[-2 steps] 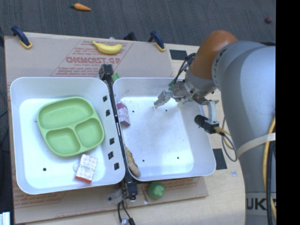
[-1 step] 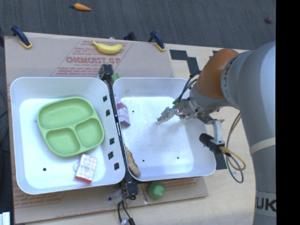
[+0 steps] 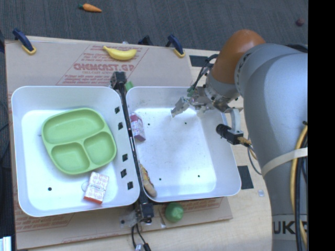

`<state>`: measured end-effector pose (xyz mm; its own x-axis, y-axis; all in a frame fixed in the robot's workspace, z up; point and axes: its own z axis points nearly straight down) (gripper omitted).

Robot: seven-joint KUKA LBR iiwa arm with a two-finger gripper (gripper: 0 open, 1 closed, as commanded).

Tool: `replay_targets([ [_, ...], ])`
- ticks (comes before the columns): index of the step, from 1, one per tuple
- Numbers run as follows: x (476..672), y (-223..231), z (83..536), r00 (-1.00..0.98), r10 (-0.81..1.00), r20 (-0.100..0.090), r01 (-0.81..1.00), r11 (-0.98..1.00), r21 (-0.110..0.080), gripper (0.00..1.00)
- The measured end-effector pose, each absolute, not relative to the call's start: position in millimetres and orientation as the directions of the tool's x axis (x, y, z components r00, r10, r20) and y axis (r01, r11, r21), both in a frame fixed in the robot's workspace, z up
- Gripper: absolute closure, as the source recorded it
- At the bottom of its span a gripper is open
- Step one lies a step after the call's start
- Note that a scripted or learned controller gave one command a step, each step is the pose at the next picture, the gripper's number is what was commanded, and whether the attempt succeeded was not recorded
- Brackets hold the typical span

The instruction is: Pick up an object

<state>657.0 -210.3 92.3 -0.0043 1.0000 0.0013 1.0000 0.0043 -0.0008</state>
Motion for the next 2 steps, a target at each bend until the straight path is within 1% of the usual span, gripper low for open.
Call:
replay_targets([
  [1, 656.5, -198.1, 91.9, -0.005, 1.000, 0.002, 1.000, 0.005, -0.003, 0.00],
  [2, 657.0, -197.9, 102.7, -0.008, 1.000, 0.003, 1.000, 0.008, -0.004, 1.00],
])
